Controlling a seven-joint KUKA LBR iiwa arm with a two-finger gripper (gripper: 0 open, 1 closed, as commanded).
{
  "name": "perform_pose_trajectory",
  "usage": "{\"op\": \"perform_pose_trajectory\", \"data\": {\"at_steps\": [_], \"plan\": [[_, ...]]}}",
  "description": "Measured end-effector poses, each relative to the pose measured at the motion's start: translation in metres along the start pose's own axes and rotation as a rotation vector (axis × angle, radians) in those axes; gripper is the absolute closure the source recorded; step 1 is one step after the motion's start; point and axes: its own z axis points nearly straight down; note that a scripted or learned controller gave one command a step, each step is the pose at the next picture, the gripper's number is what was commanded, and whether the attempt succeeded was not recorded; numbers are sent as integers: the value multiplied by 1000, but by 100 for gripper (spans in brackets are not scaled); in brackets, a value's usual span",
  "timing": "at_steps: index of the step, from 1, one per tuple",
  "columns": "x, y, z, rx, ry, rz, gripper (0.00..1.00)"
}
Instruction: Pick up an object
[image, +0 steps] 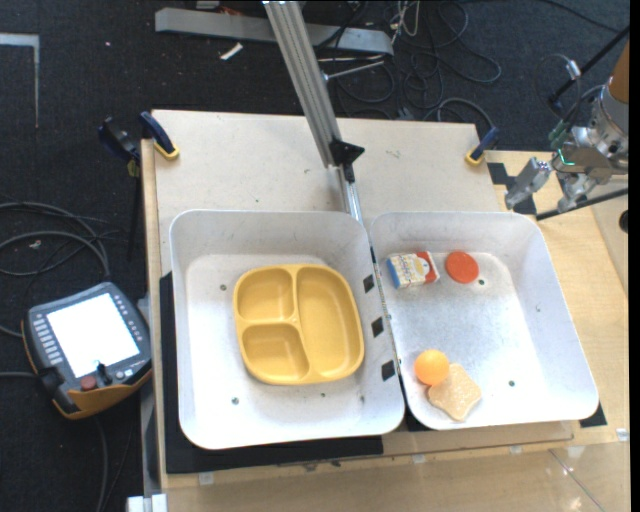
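Bread slice (455, 393): pale tan, lying flat at the near end of the right bin (560, 300), nearest the camera of all the loose things.
Orange ball (431, 367): touching the bread slice on its far-left side, same bin.
Small carton (411, 268): white with blue and red print, lying on its side at the far end of the right bin, well apart from the bread slice.
Red disc (461, 266): flat and round, just beside the carton on the side toward the arm, not touching it.
Left bin (190, 300): holds one yellow divided plate (298, 323), set about mid-floor, with three compartments, two small ones on its left and one long one on its right; nothing lies in any of them.
Bins: side by side on the worktop (240, 160), their inner walls meeting along a line left of the carton.
Hand (575, 165): outside the right bin, beyond its far right corner, well apart from the bread slice and every other loose thing; whether it is spread or pressed together I cannot tell, and nothing shows in it.
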Motion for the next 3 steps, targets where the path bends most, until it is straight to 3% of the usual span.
{"op": "perform_pose_trajectory", "data": {"at_steps": [1,3], "plan": [[0,0,0,1,0,0,0],[6,8,111,5,2,0,0]]}}
